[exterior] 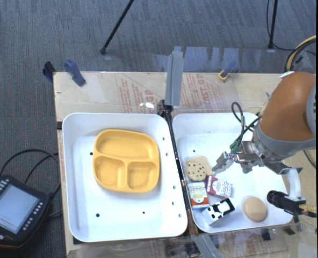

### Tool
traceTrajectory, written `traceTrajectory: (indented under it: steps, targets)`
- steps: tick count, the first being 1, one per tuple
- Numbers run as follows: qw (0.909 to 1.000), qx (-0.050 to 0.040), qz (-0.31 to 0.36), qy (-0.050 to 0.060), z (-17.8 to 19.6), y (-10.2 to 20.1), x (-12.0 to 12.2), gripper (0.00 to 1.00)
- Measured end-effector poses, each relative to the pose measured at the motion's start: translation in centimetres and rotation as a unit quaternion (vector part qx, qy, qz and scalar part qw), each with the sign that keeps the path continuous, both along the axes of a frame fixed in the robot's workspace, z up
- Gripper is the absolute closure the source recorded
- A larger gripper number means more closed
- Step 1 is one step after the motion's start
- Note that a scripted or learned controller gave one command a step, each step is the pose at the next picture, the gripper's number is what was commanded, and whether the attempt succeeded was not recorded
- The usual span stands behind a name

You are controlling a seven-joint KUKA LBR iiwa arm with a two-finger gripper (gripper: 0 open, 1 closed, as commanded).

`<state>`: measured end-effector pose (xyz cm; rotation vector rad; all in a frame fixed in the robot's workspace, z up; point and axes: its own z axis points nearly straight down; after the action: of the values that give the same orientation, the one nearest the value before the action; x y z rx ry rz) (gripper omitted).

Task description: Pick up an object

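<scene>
My gripper (234, 165) hangs over the middle of the right bin (212, 123), its fingers spread open with nothing between them. Just left of it lies a round chocolate-chip cookie (196, 169). Below the gripper a small maroon carton (219, 187) lies flat, and beside that stands an orange and red carton (197, 193). A black and white cow-patterned item (220, 210) rests near the bin's front wall. A tan bread roll (254, 208) sits at the front right.
The left bin (78, 198) holds a yellow divided plate (127, 160). A grey upright post (174, 82) stands behind the seam between the bins. The arm's orange and grey wrist (288, 117) covers the right bin's far right side.
</scene>
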<state>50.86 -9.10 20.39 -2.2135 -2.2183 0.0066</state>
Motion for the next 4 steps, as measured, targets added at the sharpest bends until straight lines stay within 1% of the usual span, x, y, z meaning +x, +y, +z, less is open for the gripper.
traceTrajectory:
  steps: [1, 2, 3, 4]
  targets:
    - [0.9999, -0.0002, 0.014, -0.007, -10.8, 1.0, -3.0, 0.0]
    - [0.9999, 0.001, 0.012, -0.007, -9.9, 1.1, -2.9, 1.0]
    - [0.9999, 0.001, 0.012, -0.007, -9.9, 1.1, -3.0, 0.0]
    - [0.9999, 0.002, 0.01, -0.004, -9.1, 1.1, -3.0, 1.0]
